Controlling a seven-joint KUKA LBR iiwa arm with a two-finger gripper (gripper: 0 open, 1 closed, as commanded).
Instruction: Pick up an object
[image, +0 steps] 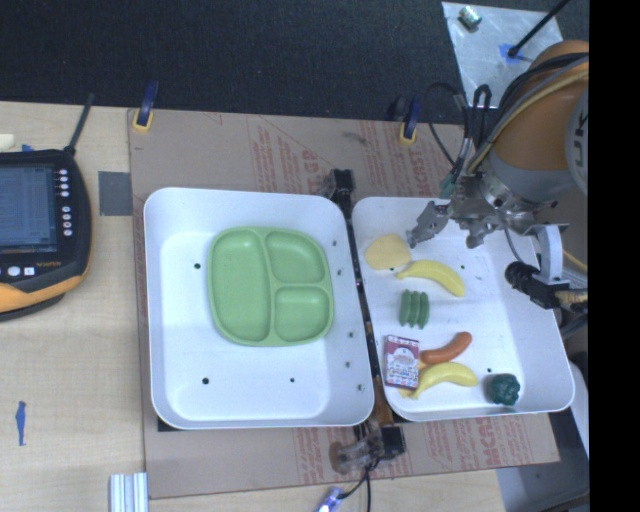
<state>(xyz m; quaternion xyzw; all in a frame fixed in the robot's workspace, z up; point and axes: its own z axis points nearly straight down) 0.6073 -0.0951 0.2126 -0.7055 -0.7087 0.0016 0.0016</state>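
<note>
2 white bins: the left bin (170, 300) holds a green divided plate (270, 286); the right bin (535, 345) (gripper (449, 226) spread, unladen, above) holds 2 bananas (432, 276), sausage (446, 348), carton (402, 361).

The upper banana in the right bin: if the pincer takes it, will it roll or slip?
The upper banana looks like smooth plastic, so it may slip between fingers. Its curved shape lies flat on the bin, so it probably pivots rather than rolls. It touches the pale yellow piece, which a push might disturb.
</note>
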